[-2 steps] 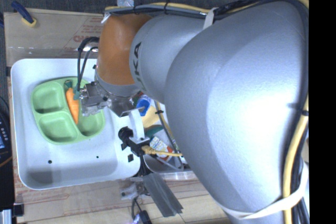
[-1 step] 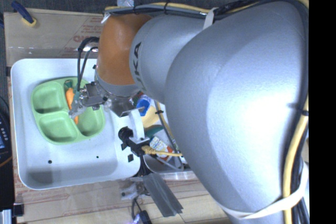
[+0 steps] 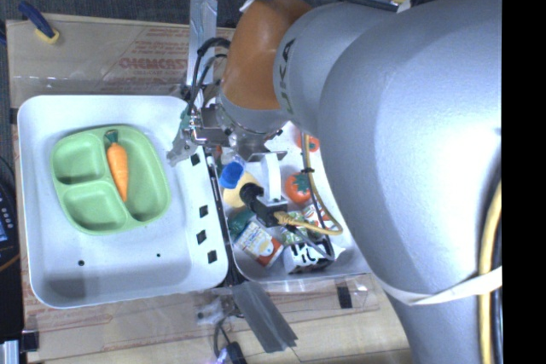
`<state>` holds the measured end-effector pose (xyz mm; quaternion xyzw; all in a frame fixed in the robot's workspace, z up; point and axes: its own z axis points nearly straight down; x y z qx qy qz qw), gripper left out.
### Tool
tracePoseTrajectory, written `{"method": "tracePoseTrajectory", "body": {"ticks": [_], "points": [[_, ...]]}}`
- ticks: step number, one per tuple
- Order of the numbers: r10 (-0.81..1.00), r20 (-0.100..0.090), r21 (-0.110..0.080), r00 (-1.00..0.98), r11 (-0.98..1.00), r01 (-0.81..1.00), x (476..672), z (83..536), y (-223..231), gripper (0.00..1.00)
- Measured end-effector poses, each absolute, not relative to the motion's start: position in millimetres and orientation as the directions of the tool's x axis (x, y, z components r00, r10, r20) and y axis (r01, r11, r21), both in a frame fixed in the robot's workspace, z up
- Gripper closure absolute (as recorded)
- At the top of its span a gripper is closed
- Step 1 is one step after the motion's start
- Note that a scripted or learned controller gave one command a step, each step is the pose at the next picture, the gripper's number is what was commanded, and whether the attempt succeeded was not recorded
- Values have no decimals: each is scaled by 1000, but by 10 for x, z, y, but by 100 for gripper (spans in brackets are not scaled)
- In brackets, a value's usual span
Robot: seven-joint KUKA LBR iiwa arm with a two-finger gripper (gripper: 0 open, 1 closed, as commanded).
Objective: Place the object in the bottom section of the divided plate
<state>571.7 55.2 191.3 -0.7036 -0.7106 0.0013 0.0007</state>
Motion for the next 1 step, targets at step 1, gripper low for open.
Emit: {"method": "tracePoseTrajectory", "body": {"ticks": [1], "points": [[974, -1, -8, 227, -227, 974, 5216, 1904, 121, 0]]}}
